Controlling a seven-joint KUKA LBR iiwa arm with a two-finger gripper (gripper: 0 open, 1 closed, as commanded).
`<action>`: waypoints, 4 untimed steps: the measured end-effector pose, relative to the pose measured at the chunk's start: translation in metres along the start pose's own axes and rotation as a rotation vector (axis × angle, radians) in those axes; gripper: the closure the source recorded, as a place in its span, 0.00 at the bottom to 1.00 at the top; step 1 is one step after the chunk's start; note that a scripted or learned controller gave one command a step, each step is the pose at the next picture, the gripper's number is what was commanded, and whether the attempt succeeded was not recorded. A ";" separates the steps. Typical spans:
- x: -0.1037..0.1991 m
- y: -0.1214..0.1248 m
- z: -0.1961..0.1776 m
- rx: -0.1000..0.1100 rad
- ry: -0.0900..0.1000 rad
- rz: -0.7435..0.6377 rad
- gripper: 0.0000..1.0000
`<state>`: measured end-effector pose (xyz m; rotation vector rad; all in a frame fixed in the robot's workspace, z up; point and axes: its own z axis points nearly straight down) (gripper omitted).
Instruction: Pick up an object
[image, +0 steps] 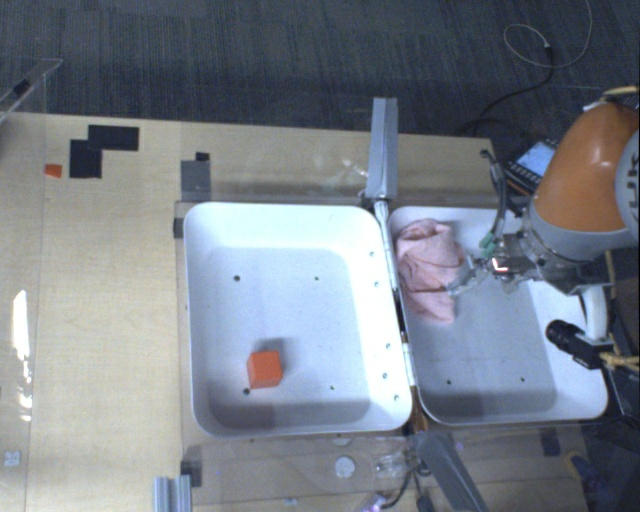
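Right bin (520, 390) | pink cloth (428, 265) at left wall | gripper (468, 280) touching its right edge, grip unclear

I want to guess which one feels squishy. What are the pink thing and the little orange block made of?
The pink thing looks like soft cloth: it lies crumpled, with folds and a dull, uneven surface. The orange block looks hard, perhaps wood, plastic or foam: it has flat faces, straight edges and a matte, even colour. The pink one is likely the squishy one.
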<state>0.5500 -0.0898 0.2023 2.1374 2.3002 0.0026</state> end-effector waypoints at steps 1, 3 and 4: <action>-0.004 0.005 0.110 -0.007 -0.001 -0.079 0.00; -0.018 0.080 0.101 -0.017 -0.002 -0.089 1.00; 0.027 0.123 0.017 -0.005 -0.001 0.002 1.00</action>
